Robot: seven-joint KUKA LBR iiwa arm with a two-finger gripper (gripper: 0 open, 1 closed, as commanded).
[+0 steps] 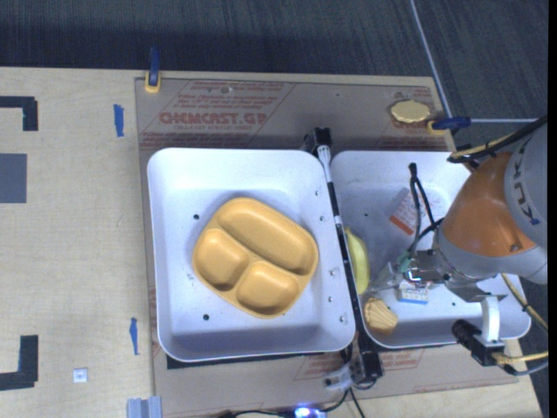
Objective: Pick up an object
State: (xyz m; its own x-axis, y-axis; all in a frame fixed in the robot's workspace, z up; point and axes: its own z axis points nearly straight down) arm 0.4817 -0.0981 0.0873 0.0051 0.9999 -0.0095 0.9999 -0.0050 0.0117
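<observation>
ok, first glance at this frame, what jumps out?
The big yellow three-compartment tray, lying at a slant in the middle of the left bin. Next, the arm's orange band over the right bin, where a yellow banana-like item lies along the left wall and a small tan object sits in the near-left corner.

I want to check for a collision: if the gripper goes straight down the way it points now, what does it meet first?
Probably the small packet lying on the floor of the right bin, under the gripper. Depth is unclear, so this is a guess.

cardboard sheet (261, 103) | red print "CHEMCAST GP" | other lines unreadable
</observation>
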